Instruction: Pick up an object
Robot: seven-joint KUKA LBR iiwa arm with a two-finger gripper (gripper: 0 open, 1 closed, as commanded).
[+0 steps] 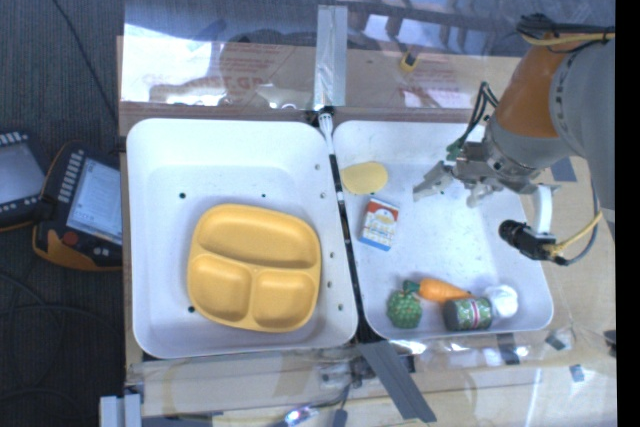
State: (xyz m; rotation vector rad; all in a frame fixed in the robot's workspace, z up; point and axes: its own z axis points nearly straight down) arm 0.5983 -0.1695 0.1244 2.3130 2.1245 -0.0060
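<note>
White-and-red small carton [379, 223] lies in the right white bin [530, 310], left of the jaws, which hang spread and empty [458, 183] above bare floor. Approach step, I judge; next comes lowering over an object.

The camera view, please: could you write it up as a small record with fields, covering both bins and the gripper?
left bin: yellow divided tray
right bin: yellow round piece, small carton, broccoli, carrot, green can
gripper: above the right bin's upper right part, fingers spread, nothing between them
nearest item to gripper: small carton, apart from it
</note>
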